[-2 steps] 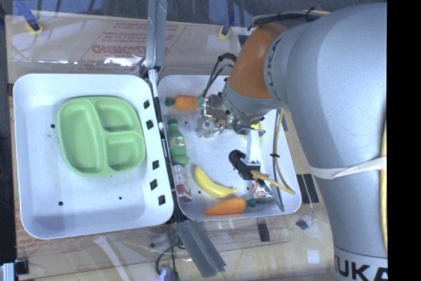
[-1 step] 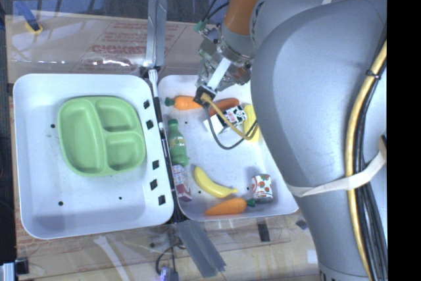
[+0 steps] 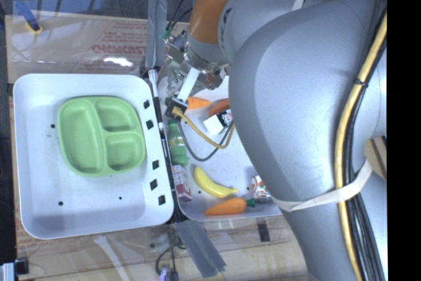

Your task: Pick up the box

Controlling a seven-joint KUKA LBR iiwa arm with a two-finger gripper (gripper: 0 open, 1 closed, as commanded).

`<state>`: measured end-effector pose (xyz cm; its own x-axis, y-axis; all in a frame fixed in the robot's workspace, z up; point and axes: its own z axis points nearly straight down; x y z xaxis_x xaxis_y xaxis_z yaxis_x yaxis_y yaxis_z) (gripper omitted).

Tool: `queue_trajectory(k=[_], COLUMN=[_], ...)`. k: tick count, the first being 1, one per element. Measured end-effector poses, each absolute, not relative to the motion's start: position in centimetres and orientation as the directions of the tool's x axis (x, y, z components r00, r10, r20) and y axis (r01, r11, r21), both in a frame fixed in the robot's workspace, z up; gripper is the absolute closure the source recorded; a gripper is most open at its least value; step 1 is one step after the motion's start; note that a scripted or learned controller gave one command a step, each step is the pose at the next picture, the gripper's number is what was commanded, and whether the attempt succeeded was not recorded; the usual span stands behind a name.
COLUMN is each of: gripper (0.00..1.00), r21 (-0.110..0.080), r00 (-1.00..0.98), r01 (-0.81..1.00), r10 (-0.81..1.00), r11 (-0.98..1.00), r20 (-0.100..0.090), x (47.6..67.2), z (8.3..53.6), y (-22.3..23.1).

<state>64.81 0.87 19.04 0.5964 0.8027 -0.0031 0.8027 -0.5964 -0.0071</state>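
A small white box (image 3: 216,122) with a dark end lies in the right bin (image 3: 197,210), half hidden under the arm. My gripper (image 3: 177,93) hangs below the orange wrist band at the bin's far left corner, left of the box and close to the wall between the bins. An orange carrot (image 3: 198,102) lies between the gripper and the box. The arm's bulk covers most of the right bin.
A green bottle (image 3: 177,143), a banana (image 3: 212,184), a second carrot (image 3: 225,206), a small can (image 3: 260,189) and a packet (image 3: 181,189) lie in the right bin's near part. The left bin (image 3: 39,207) holds a green divided plate (image 3: 102,135). A cable loops near the bottle.
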Motion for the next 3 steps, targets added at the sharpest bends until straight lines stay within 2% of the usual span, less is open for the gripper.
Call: queue_trajectory(k=[1, 2, 3], gripper=[1.00, 1.00, 1.00], r21=[-0.009, -0.008, -0.004], r00=[0.704, 0.661, 0.662], r01=[0.710, 0.750, 0.750], r10=[0.710, 0.750, 0.750], r11=[-0.704, -0.661, -0.662], r20=[-0.006, -0.004, -0.002], x=[64.0, 63.0, 64.7], z=[19.0, 19.0, 19.1], y=[-4.4, 0.7, 8.1])
